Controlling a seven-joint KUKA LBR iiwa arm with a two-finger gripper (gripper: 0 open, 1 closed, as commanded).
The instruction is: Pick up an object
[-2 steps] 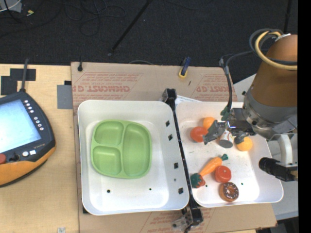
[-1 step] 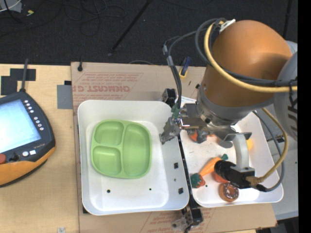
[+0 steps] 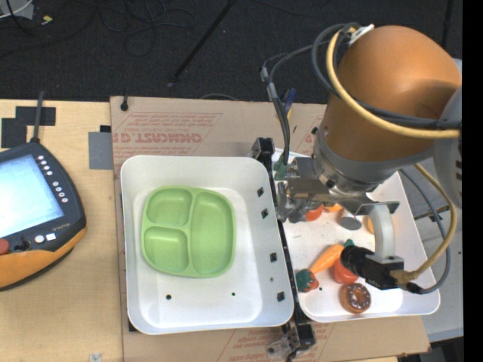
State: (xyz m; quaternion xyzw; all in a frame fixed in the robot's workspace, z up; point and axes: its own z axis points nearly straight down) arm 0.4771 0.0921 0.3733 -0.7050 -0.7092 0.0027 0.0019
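Note:
My gripper (image 3: 293, 200) hangs low over the left side of the right bin (image 3: 423, 296), close to the wall between the two bins, and the big orange-banded wrist hides most of it. Just to its right lies a small red-orange piece (image 3: 313, 214), with a pale orange piece (image 3: 349, 221) further right. Toward the front of this bin are an orange carrot (image 3: 325, 259), a red round thing (image 3: 345, 273), a brown donut (image 3: 355, 298) and a small green and red item (image 3: 306, 280). I see nothing between the fingers.
The left bin (image 3: 151, 300) holds a green divided plate (image 3: 189, 231). A tablet-like pendant (image 3: 34, 206) lies on the bench at the far left. The arm covers the back half of the right bin.

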